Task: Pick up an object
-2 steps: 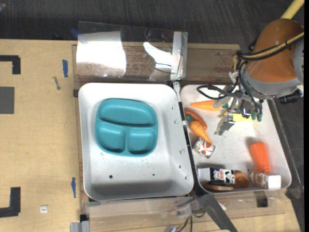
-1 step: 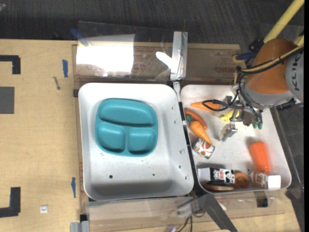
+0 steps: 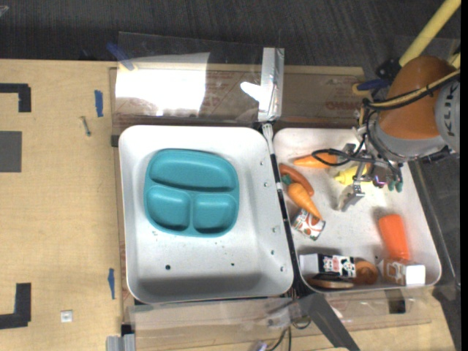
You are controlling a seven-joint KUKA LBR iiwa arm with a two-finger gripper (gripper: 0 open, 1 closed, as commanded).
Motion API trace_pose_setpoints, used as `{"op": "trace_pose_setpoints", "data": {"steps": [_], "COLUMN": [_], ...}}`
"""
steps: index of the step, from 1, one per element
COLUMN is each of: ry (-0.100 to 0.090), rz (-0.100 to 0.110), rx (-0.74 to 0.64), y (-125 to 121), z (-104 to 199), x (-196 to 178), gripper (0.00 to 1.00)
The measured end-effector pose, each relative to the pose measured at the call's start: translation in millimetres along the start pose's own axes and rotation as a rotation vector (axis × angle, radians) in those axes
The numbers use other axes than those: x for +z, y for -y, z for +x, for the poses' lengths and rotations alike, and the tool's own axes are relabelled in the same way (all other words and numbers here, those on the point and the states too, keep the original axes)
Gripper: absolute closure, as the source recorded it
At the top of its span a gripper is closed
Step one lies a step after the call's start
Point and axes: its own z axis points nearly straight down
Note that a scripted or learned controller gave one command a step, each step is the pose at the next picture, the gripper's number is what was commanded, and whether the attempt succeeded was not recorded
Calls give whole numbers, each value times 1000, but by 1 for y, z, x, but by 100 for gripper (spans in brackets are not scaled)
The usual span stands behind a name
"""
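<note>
Jaws: whether spread or pressed together could not be told; gripper (image 3: pixel 356 193) hung low inside the right bin (image 3: pixel 428 218).
Nearest thing: yellow piece (image 3: pixel 344 176), touching or just beside the fingers, toward the bin's far side.
Alternative: orange cylinder (image 3: pixel 393 237), near, long axis running near-to-far.

Even overhead light, glare on the clear panel (image 3: pixel 183 86), slightly soft.

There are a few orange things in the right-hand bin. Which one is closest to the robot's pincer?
The slim orange carrot at the top of the right bin, just left of the pincer. The orange cylinder and the other carrots lie farther away.
</note>
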Motion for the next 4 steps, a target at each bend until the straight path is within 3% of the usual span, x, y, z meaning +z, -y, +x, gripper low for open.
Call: {"op": "trace_pose_setpoints", "data": {"steps": [1,2,3,4], "ry": [-16,-11,-23,-22], "rz": [-4,11,-1,7], "rx": [30,249,198,205], "y": [4,-16,-7,-9], "z": [-8,-2,-10,-11], "x": [-1,-2,-2,-2], "gripper": [0,0,0,0]}}
